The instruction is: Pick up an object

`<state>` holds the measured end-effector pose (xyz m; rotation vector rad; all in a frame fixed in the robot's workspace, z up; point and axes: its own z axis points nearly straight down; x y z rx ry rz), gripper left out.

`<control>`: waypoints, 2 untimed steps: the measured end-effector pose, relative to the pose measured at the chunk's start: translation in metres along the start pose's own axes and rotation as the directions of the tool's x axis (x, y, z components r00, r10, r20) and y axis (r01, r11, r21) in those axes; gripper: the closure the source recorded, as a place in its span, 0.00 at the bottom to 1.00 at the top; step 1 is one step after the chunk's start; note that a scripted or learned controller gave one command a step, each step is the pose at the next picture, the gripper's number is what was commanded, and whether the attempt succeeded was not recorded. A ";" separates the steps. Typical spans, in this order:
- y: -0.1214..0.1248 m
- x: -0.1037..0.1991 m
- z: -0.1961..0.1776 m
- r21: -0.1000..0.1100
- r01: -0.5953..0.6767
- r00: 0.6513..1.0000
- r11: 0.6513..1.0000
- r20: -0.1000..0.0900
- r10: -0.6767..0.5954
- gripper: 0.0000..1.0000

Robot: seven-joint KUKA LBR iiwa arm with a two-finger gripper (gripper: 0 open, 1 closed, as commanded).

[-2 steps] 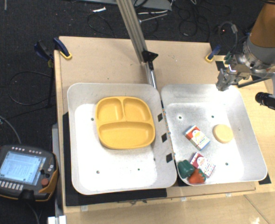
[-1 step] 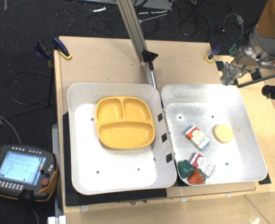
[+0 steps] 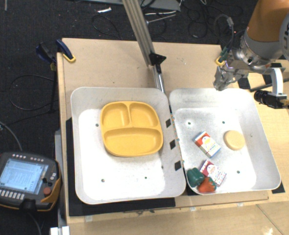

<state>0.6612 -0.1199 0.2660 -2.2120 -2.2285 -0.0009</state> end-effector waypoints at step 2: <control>-0.006 0.119 0.026 0.001 0.001 1.000 1.000 -0.001 -0.001 1.00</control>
